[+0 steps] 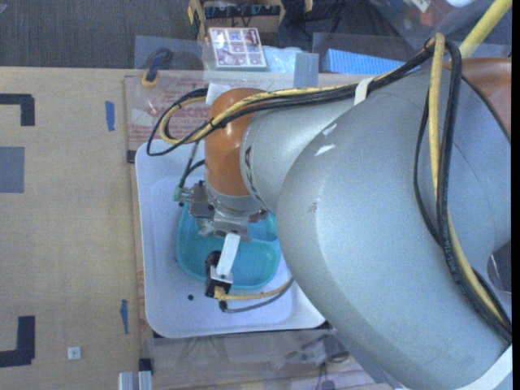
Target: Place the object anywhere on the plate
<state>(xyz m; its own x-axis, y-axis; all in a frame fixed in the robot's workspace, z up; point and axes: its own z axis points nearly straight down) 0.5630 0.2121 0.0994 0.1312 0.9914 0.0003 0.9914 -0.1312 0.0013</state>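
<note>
Camera view shows the arm (366, 218) with its wrist (223, 205) low over the far side of a blue plate (188, 254). The plate lies in the near half of a white bin (158, 218), toward the near edge of the worktop (65, 218). The wrist hides the fingers, so I cannot tell how far open they are or whether they hold anything. The object to be placed is hidden too; if it is being carried, it would be under the wrist, above the plate.

One likely risk is a release with nothing held, which would leave the plate bare. Another is a drop close to the plate's far rim, so that the object rolls off into the bin. A wrist this low could also push the plate.

Count: one arm, one plate, one bin in sight, and two strips of blue tape (110, 116) on the worktop.
</note>
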